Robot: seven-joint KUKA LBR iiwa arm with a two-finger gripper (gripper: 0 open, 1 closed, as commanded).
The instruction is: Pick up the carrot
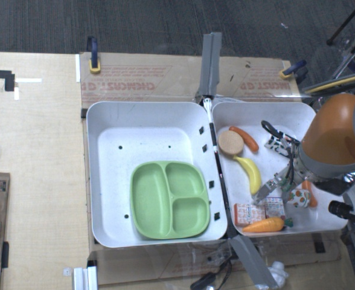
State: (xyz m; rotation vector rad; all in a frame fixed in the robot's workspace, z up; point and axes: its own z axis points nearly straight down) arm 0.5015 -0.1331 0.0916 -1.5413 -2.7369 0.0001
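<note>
The carrot [263, 225] is orange with a small green stub at its right end. It lies flat along the front wall of the right bin [322, 225]. My gripper [265, 190] reaches in from the right, under the orange-banded wrist. Its tip hangs just right of the banana [250, 173] and a short way behind the carrot, over a small printed carton [274, 206]. Nothing shows between its tips.
The right bin also holds a round tan disc [230, 142], a red-orange sausage-shaped piece [244, 138], another carton [245, 213] and a small orange-and-white item [304, 196]. A green divided plate [168, 199] lies in the left bin [105, 162].
</note>
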